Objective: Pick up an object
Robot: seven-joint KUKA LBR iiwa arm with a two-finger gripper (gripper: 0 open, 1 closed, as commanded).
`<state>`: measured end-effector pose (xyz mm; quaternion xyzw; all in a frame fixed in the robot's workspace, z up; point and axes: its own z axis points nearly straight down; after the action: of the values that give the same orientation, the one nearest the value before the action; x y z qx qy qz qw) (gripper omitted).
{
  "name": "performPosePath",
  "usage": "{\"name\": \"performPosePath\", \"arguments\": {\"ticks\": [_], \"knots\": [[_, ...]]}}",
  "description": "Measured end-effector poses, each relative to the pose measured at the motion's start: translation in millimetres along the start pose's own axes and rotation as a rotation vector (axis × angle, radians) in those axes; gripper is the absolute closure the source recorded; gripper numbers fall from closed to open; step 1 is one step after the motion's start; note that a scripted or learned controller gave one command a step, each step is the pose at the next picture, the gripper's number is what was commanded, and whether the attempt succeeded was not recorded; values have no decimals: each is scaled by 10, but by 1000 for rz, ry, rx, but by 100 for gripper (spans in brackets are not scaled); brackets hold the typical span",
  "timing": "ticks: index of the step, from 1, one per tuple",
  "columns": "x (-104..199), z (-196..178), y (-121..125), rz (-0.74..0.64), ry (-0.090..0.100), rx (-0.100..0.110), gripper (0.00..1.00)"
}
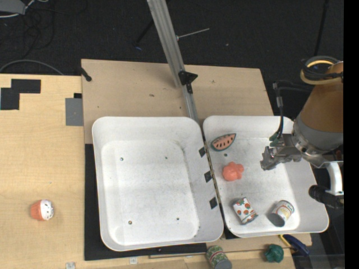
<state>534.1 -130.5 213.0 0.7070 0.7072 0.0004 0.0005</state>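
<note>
Nearest cam, off the bench's front edge: small green can [216, 256] and teal lump [274, 253], both outside the bins. Just behind, in right bin [314, 224] front: spotted red-and-white carton [244, 210] beside tipped tin can [281, 212]. Mid-bin: pink-red lumpy toy [233, 171]. Further back, near divider: watermelon slice [223, 142]. Gripper [273, 157] low over right bin's mid-right, apart from pink toy, nothing visibly between fingers; spread or pressed together – can't tell. Grey arm w/ orange band [325, 108] coming in from right. Left bin [106, 129] alongside. Far left on wood bench: red-and-white ball [42, 210]. Behind bins: slanted alu rail [168, 41].
</note>
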Motion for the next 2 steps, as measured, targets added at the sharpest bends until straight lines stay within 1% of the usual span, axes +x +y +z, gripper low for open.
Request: {"name": "performPosePath", "arguments": {"ticks": [1,2], "knots": [[606,-78,26,-5,3,3,100],[1220,-36,-39,-5,3,6,100]]}}
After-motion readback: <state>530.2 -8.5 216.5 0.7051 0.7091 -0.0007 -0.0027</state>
